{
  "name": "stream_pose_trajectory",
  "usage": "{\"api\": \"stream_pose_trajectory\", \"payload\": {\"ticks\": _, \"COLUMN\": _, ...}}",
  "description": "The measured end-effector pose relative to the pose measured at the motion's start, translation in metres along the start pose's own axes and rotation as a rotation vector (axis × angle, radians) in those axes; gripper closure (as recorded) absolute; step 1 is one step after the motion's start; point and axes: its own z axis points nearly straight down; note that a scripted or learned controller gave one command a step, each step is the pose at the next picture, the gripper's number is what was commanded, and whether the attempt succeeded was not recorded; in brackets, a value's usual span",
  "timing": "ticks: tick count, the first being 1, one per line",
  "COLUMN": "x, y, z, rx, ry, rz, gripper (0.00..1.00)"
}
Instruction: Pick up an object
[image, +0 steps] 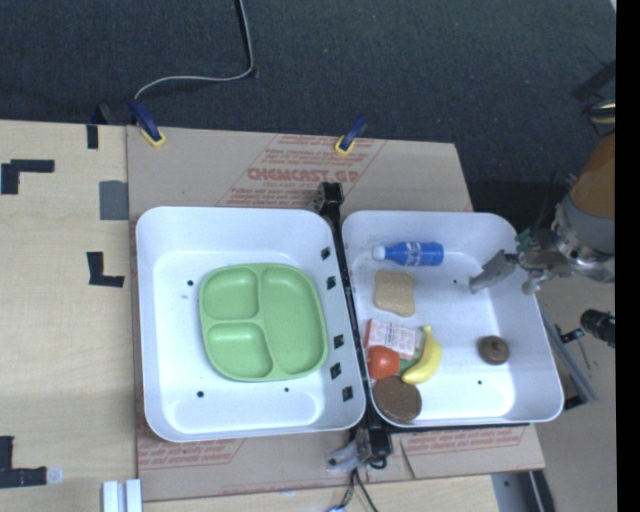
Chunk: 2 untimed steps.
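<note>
- Reaching in over the right edge of the right shallow white plastic bin (520, 395), the grey two-finger gripper (497, 270) hangs above bare bin floor with nothing between its fingers; the view is too small to tell whether they stand apart or together.
- Candidate objects all lie in that bin: a blue plastic bottle with a white label (409, 254) near the far wall, a tan bread-like slab (394, 293) below it, and a small brown round piece (493, 349) alone, nearest the gripper.
- A yellow banana (425, 358), a red tomato-like ball (382, 362), a printed packet (393, 335) and a dark brown disc (398, 400) sit touching in a cluster.
- Risk: descending on the cluster may wedge a finger onto a neighbour and close on nothing.
- Risk: the bottle, lying on its side, may roll away.
- A green divided plate (264, 321) occupies the left white bin (160, 300).
</note>
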Motion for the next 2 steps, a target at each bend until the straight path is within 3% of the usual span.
{"api": "stream_pose_trajectory", "payload": {"ticks": 1, "x": 0.092, "y": -0.008, "z": 0.050, "rx": 0.001, "ry": 0.001, "rz": -0.002, "gripper": 0.00}}
{"api": "stream_pose_trajectory", "payload": {"ticks": 2, "x": 0.086, "y": -0.034, "z": 0.109, "rx": -0.016, "ry": 0.003, "rz": -0.002, "gripper": 0.00}}
